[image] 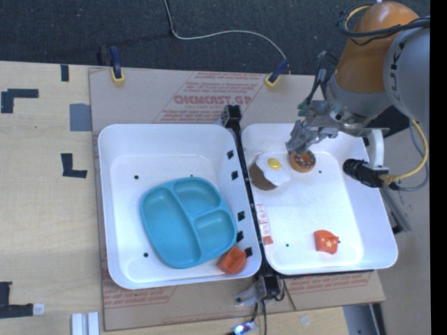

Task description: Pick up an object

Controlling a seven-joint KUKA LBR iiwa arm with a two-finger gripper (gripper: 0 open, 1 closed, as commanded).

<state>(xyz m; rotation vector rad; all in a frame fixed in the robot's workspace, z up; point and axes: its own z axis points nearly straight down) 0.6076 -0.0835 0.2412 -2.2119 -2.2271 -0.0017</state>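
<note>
Over the right bin (363,246) you can see the gripper (302,145) reaching in from the right, low near the back of that bin. Right under its tip sits a small round brown thing (303,162), like a little cookie or a toy donut. It lies just toward the front of the bin from the tip, so close that they look like they touch. You cannot tell from this high-up view if the gripper is gripping it or just sitting above it, so I won't guess.

The round thing has no long side. It is the same all the way around, so you can grab it from any angle.

Just to the left of it is a toy fried egg (271,171), white with a yellow middle, lying on something brown. The egg is very near the round thing, so a push to the left could bump it.

Far toward the front of the right bin is a small orange toy (325,241), well apart from the gripper. In the left bin (115,187) lies a blue tray (185,222) with three parts, and a second orange toy (232,260) sits in the front corner beside it.

I think the round brown thing is the best pick, since it is nearest. A short move straight down should do it.
</note>
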